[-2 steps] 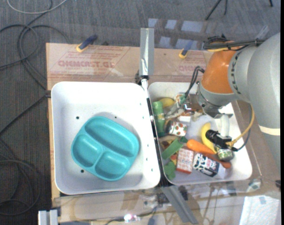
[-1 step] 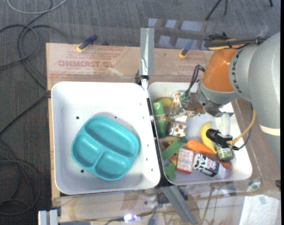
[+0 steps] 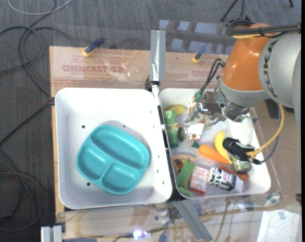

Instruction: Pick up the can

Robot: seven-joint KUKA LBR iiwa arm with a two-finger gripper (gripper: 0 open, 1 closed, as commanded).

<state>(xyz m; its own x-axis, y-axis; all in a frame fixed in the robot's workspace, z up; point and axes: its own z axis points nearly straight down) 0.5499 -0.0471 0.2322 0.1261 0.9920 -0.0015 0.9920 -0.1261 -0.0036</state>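
Can (image 3: 194,130) lies under jaws (image 3: 195,116); its label writing is unreadable.

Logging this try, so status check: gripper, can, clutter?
Gripper low over right bin, fingers unclear. Can just below it, grasp unconfirmed. Green bottle, banana, carrot crowd close.

Bright, even light falls from above. The two white bins glare: the left bin (image 3: 66,150) is nearly washed out along its floor, and the right bin (image 3: 258,183) bleaches at its far corner. Soft shadow sits under the teal divided plate (image 3: 113,159). The orange arm band (image 3: 245,59) shines with a broad highlight. The picture is coarse and slightly soft; small items blur together.
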